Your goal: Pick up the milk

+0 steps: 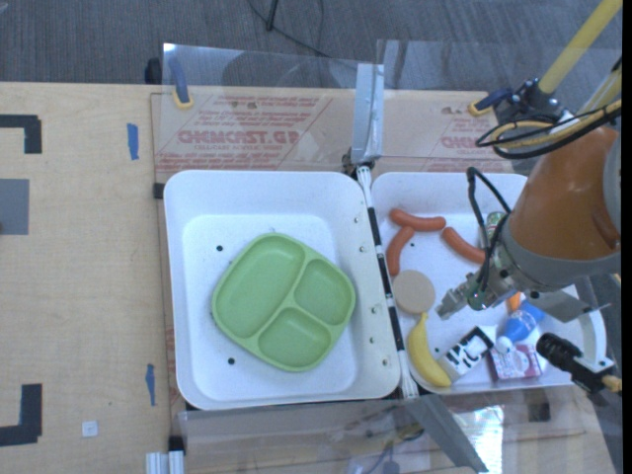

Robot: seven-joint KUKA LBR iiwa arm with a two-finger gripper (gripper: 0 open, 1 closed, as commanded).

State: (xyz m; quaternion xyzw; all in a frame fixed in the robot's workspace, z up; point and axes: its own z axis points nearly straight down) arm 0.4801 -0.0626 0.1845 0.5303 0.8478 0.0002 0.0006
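End effector (472, 297), grip state unclear, beside upright milk (520, 321), its long axis toward the camera.

Light wood bench (69, 294), grey carpet floor (118, 8), black cable (276, 3).

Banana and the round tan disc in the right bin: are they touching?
Cannot tell. In the camera view the banana's top end meets the disc's lower edge, with no plain gap or contact.

My gripper (472, 297) is hovering over the right bin (434, 188), near the cookie (414, 290) and banana (425, 352). Milk carton (468, 351) sits just below it, untouched. Green plate (283, 301) is in the left bin (188, 265).
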